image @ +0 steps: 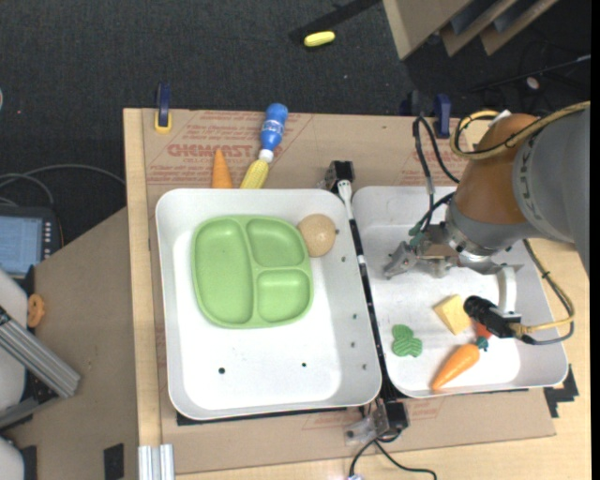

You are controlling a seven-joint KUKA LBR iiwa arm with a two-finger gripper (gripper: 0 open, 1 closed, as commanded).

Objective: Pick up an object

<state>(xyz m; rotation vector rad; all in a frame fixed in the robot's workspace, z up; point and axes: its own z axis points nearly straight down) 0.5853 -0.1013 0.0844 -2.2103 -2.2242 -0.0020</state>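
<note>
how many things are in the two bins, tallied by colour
green: 2, divided plate and leafy toy
orange: 1, toy carrot
yellow: 1, wedge
tan: 1, round lump
total: 5

Floor (75, 56): dark grey carpet, fine speckle. Worktop (103, 309): pale wood, with a brown cardboard sheet (309, 141) on top carrying red print. A blue clamp (164, 105) sits on the sheet's far left corner. A small yellow item (319, 38) lies on the carpet beyond the worktop. Cardboard boxes (459, 23) at top right. Left side: loose cables (56, 173), a lit screen (19, 246), an aluminium rail (37, 361). Light is even, shadows soft.
</note>
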